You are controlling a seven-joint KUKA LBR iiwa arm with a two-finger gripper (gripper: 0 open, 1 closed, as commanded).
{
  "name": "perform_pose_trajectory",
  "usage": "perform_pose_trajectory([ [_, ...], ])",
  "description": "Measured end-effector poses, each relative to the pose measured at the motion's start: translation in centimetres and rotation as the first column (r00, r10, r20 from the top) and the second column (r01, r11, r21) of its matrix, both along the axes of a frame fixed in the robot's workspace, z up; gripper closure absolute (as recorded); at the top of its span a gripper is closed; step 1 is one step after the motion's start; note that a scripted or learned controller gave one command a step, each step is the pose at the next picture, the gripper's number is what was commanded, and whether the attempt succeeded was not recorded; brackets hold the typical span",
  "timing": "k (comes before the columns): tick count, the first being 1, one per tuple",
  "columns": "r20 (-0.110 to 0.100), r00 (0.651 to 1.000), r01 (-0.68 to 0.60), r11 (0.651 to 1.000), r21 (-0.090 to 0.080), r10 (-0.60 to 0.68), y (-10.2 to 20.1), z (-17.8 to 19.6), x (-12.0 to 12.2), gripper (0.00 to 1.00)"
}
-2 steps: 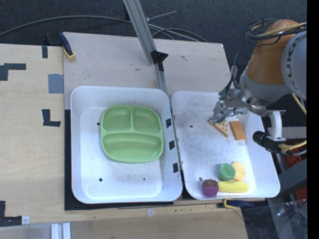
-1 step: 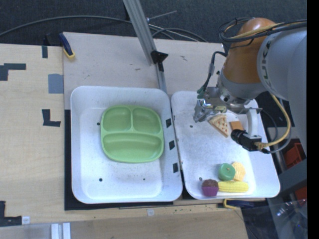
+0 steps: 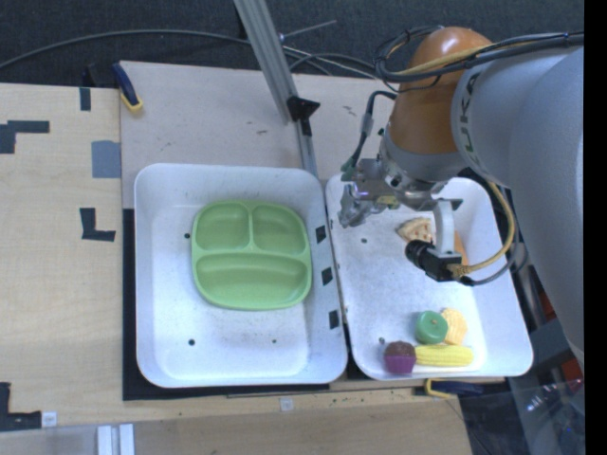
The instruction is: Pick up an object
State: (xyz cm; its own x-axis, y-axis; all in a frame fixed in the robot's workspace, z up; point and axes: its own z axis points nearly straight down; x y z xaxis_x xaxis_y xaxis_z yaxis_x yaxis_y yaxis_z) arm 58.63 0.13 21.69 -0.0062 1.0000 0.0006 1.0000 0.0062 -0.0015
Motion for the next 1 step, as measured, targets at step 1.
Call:
perform_pose_trajectory([
  [1,0.002,1.0,-0.001,1.0,0.001,0.001,5.34,1.2,1.8,1.0],
])
